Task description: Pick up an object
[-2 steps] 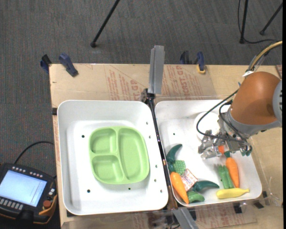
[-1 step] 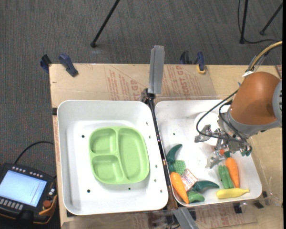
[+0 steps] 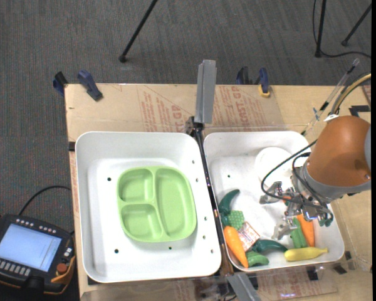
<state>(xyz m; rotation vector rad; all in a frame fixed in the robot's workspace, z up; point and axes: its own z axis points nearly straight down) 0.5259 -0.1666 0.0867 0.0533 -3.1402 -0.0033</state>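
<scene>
A grey robot arm with an orange band (image 3: pixel 341 152) is seen reaching in from the right over the right-hand shallow white bin (image 3: pixel 238 149), its two-finger gripper (image 3: pixel 292 221) lowered among a cluster of toy vegetables at the bin's near right corner. Whether anything is clasped there cannot be told, as the tips are lost in cables and metal. Just beside the gripper, a small orange plastic carrot (image 3: pixel 308 229) is shown lying with its long axis running roughly away from the camera, touching a dark green piece (image 3: pixel 297 237) on its left. Below them, a yellow plastic banana-shaped piece (image 3: pixel 306 254) is laid almost level along the bin's near wall, its long axis left to right. Farther left, a larger orange carrot (image 3: pixel 235 245) is pictured slanting from upper left to lower right, next to a green checked item (image 3: pixel 236 219), a dark green curved pepper (image 3: pixel 228 200), a small red-and-white packet (image 3: pixel 248 235) and a dark teal pod-shaped piece (image 3: pixel 267 246). A white round plate (image 3: pixel 272 158) is set near the bin's far side. In the left-hand white bin (image 3: pixel 91 168), a light green three-compartment plastic tray (image 3: pixel 156 204) is placed centrally. A black teach pendant with a lit screen (image 3: pixel 28 246) is seen on the floor at lower left.
</scene>
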